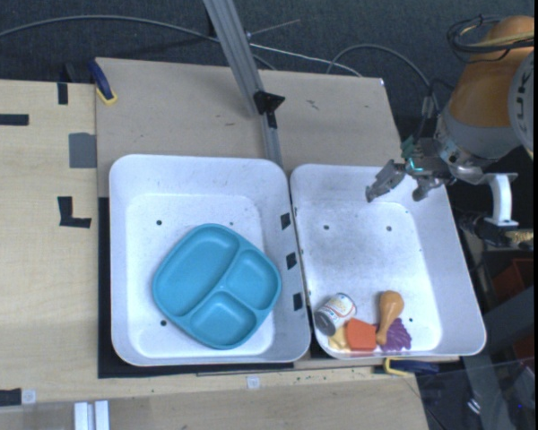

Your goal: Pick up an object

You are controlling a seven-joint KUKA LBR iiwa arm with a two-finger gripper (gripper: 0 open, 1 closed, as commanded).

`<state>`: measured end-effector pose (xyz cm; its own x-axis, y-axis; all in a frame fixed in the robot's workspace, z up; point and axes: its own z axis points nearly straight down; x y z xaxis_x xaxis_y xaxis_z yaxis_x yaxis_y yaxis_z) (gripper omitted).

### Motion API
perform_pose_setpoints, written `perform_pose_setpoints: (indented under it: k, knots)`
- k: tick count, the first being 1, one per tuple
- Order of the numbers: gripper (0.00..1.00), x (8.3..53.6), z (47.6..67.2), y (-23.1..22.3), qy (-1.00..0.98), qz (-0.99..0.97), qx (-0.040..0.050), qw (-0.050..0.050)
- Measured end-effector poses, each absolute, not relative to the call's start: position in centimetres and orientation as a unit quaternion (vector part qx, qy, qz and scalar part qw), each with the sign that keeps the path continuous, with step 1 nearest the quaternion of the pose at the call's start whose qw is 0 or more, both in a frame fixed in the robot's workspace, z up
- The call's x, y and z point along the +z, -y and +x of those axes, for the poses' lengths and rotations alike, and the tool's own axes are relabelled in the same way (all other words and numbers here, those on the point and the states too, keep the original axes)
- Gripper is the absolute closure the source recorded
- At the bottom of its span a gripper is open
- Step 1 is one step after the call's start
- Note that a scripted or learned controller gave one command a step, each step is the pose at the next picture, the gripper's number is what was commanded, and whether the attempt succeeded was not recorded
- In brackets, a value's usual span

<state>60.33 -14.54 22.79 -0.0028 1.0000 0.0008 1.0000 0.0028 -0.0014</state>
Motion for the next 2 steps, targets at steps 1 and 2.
perform_pose_setpoints:
  k: [1,2]
  knots:
    - [0.0,22.8,60.3,14.5,0.708,-0.706,0.0002,0.001]
    - [0.0,16.3,60.1,14.3,0.708,-0.706,0.0028,0.003]
